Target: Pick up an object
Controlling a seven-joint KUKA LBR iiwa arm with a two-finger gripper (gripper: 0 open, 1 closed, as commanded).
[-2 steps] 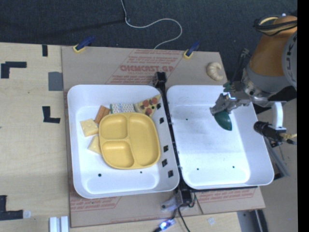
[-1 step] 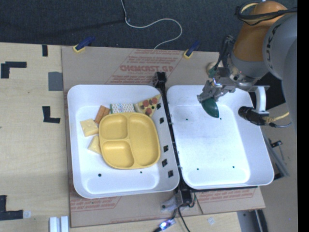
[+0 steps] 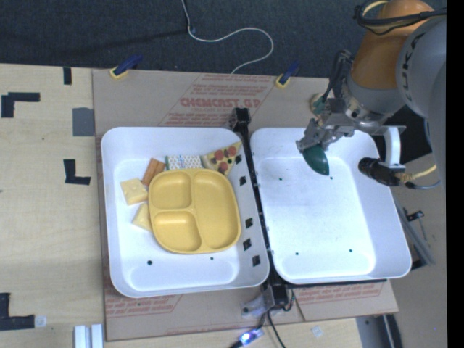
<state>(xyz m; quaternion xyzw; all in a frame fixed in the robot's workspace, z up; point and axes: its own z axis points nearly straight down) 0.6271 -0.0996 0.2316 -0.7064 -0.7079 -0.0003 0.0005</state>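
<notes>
Left bin (image 3: 116,252) has a yellow divided plate (image 3: 194,210) with some small bits tucked behind it. Over the right bin (image 3: 384,256), the hand (image 3: 317,149) is clamped on a dark green object (image 3: 319,161), lifted near the back wall.

A white cable (image 3: 230,36) loops on dark cloth up-left of the fingers; cardboard (image 3: 217,100) covers the surface (image 3: 43,194) beneath, clipped by blue-yellow clamps (image 3: 126,66).
</notes>
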